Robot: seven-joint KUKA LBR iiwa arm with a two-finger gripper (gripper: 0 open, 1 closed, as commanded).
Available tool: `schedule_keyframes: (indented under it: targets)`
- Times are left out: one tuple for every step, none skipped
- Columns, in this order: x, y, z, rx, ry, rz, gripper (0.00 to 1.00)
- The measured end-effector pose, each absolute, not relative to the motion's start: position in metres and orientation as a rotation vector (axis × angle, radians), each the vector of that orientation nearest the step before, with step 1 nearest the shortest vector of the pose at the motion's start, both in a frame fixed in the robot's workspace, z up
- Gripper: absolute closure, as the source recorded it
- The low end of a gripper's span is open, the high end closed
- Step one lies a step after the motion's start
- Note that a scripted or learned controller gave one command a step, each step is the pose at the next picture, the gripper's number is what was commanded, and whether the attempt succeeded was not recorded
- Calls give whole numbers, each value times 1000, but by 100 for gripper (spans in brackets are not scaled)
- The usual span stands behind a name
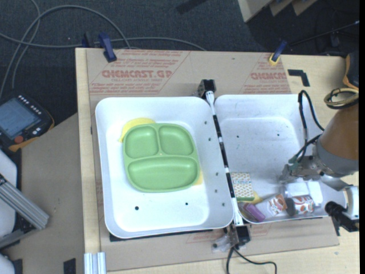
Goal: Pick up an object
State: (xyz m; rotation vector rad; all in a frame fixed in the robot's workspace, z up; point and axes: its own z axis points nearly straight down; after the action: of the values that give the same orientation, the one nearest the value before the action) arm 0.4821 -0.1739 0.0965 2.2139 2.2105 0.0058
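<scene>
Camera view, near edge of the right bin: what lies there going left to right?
Patterned card → purple object → small packet → small can, with the gripper just above the can.

Red block lettering reading "CHEMCAST GP" is printed on the brown paper sheet covering the table [142,73], just beyond the far rim of the left shallow white bin [108,153]. The same red "CHEMCAST" wording repeats on that sheet beyond the far rim of the right shallow white bin [256,104], partly cut off. Smaller red lines run above and below each word, too fine to read. The small packages in the right bin carry print that is too blurred to read.
</scene>
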Motion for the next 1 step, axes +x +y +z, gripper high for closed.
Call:
schedule_keyframes:
  targets:
    - [482,-174,96,2214,2211,6,0]
